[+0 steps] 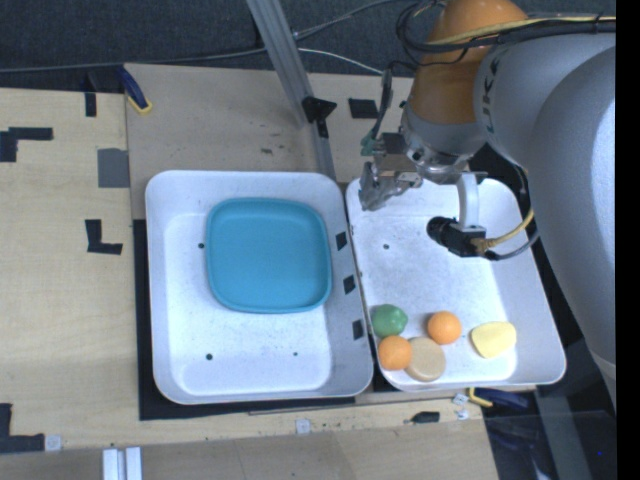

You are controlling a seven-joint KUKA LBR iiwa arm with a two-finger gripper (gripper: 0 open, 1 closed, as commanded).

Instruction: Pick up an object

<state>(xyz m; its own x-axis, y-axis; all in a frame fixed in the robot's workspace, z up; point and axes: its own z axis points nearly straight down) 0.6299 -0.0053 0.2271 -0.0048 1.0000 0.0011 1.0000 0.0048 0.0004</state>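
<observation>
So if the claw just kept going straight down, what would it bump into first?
Probably just the bare white floor of the right bin, near its far left corner. The claw hangs there, well away from the small round things bunched at the near end. Its height is hard to judge from this view.

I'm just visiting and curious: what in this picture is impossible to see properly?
- The tool: small and blurred against the bin rim, so its finger state is unreadable.
- The right bin: its far right side sits under the arm.
- The small items: a beige piece overlaps an orange ball; what each one is stays unclear.
- The arm runs past the right edge.
</observation>
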